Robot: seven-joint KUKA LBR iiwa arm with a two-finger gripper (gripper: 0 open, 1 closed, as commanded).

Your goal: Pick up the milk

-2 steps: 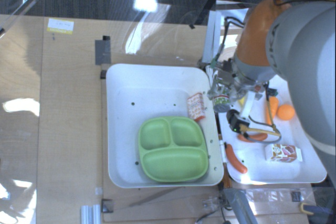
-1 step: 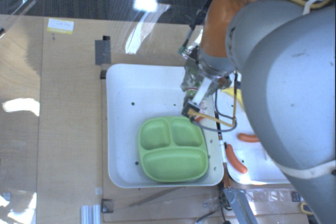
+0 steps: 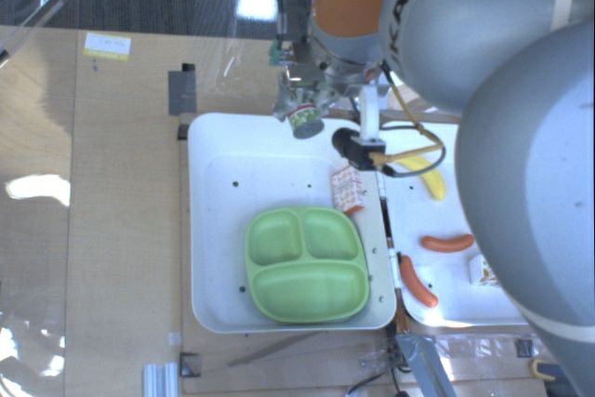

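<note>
While the gripper (image 3: 307, 112) hangs at the left bin's (image 3: 209, 228) twelve o'clock rim, I can't tell whether its fingers are spread or closed. I see the milk (image 3: 347, 189) lying at about two o'clock of the plate (image 3: 307, 265), hard by the divider wall (probably tipped there). I judge free room lies on its nine o'clock side; the wall crowds the other.

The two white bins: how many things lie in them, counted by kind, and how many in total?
Green three-compartment plastic plate: 1
Small red-and-white milk carton: 1
Red-orange sausages: 2
Yellow banana: 1
Small white packet, partly hidden by the arm: 1
Total: 6
</note>
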